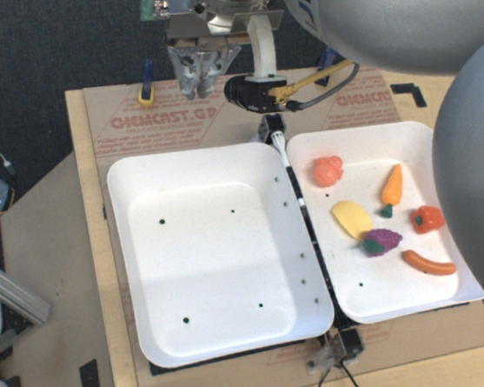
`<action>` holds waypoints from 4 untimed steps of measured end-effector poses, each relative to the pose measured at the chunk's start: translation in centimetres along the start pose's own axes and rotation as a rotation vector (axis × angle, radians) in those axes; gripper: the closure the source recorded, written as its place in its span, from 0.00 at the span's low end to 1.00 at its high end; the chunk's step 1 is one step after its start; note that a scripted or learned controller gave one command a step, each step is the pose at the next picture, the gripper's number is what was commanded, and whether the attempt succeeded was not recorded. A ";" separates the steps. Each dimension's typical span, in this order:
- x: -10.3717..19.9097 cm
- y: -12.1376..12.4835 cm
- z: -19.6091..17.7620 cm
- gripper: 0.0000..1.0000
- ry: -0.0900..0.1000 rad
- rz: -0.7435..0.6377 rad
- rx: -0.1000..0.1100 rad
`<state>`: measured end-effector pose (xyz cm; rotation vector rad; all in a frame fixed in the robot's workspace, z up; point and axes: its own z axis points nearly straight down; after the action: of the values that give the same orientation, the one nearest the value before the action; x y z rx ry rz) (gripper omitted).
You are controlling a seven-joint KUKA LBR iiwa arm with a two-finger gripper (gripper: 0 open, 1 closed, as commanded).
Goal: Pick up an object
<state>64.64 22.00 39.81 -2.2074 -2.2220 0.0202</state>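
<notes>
Orange and pink toy foods, among them a carrot point(391, 187) with its long axis toward the table's far edge, lie in the right bin point(360, 301). The pincer point(201, 71) hangs beyond the left bin's point(135, 245) far edge, fingers seemingly together, so everything lies nearer and rightward.

Bright, even overhead light; soft shadow inside the left bin point(143, 244), near arm point(402, 2) blurred.
</notes>
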 end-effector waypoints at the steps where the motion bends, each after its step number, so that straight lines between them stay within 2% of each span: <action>1: 0.5 -0.7 -6.5 1.00 0.005 0.004 -0.023; 2: 0.4 -3.2 -3.3 1.00 0.001 0.006 -0.010; 3: 0.5 -6.4 -3.7 1.00 0.002 0.004 -0.012; 4: -0.3 -9.2 -9.8 1.00 0.006 0.004 -0.024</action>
<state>55.61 21.68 49.76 -2.2212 -2.2258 -0.0126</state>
